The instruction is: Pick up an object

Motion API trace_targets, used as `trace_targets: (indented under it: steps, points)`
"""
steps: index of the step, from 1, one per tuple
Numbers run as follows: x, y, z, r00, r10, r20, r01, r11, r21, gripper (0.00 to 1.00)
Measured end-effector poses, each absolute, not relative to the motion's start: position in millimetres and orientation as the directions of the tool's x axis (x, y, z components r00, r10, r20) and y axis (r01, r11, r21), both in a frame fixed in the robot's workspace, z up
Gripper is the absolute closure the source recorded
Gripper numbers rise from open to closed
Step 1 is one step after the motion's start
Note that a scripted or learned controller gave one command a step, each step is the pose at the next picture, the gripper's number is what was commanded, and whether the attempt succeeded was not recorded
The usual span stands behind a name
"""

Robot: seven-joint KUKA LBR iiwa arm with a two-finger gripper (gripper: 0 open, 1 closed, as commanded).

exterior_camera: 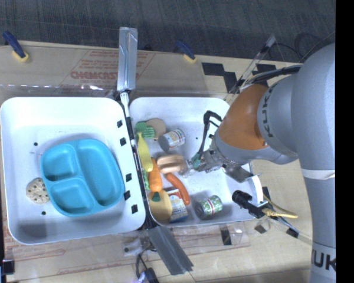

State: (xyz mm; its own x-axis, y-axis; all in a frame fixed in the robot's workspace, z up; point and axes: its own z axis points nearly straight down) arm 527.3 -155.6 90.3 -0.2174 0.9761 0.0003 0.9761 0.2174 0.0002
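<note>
The right bin [189,108] holds a heap of toy food. A yellow banana [143,152] lies along its left wall, with an orange carrot [155,180] and a red sausage [178,188] below it. A tan bun [169,161] sits mid-bin. Small cans stand at the upper middle [174,138] and the lower right [209,206]. My gripper [194,163] is low in the bin, just right of the bun, under the orange wrist band [243,122]. Its tips are close to or touching the bun's right end; I see nothing lifted.
The left bin [17,117] holds a blue divided plate [81,175] and a cookie [38,190] beside it. A tan lump [157,125] and a green piece [143,128] lie near the right bin's top left. The grey arm [301,117] covers the bin's right side.
</note>
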Motion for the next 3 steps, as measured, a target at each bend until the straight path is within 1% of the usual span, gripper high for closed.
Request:
trace_targets:
  steps: [1, 2, 3]
  points:
    - [566.2, -112.3, 88.6, -0.271, 0.963, 0.004, 0.963, 0.271, -0.003, 0.00]
    - [493.8, -96.0, 89.4, -0.331, 0.943, 0.004, 0.943, 0.331, -0.004, 0.00]
    - [538.1, -108.9, 89.2, -0.251, 0.968, 0.001, 0.968, 0.251, -0.003, 0.00]
